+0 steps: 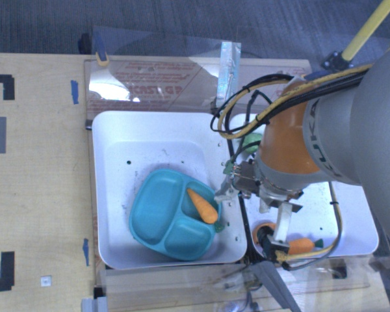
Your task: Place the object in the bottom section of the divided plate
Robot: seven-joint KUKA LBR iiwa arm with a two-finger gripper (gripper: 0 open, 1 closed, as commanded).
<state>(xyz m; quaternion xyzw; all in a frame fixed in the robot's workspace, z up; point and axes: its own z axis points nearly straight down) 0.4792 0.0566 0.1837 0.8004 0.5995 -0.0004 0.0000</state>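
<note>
A carrot (203,206) is seen lying in the plate (157,213) in the left bin (110,174), in the right-hand section and overhanging the rim, so placement in the bottom section can't be confirmed. The fingers' state can't be told; the arm (292,142) hangs btw. the bins, w/ another carrot (301,245) in the right bin.

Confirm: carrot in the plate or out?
In. The carrot lies inside the blue divided plate, along its right side.
</note>
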